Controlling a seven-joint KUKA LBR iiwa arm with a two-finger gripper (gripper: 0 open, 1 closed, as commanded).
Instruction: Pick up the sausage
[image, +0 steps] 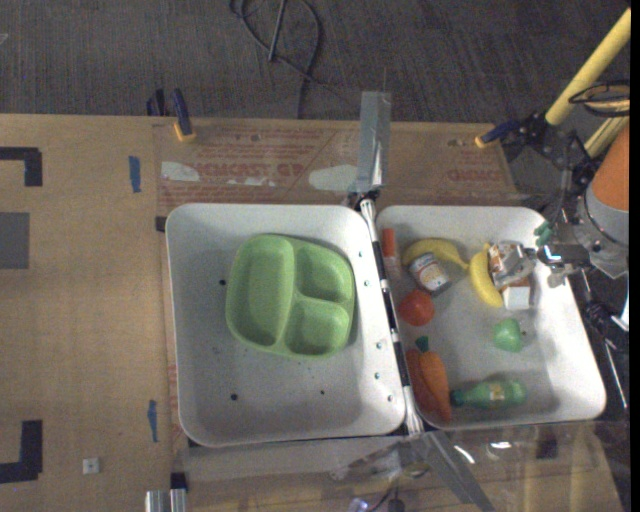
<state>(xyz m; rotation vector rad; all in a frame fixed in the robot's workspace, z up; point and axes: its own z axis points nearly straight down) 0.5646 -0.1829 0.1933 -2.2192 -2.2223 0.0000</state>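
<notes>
Hovered over the right bin (585, 350), the tool (512, 268), just above a banana (484, 280) near the far right corner; finger spread impossible to tell, nothing seen held. Lay along the bin's left wall, the sausage (390, 250), thin and reddish, well apart from the tool. Nearby: a jar (430, 272), tomato (417, 307), carrot (433, 380), bottle (492, 393). Sat in the left bin (200, 400), a green tray (290, 296).

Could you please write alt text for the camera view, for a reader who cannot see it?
The gripper hangs over the right bin, near a banana; the sausage lies against that bin's left wall. The left bin holds a green divided plate.
</notes>
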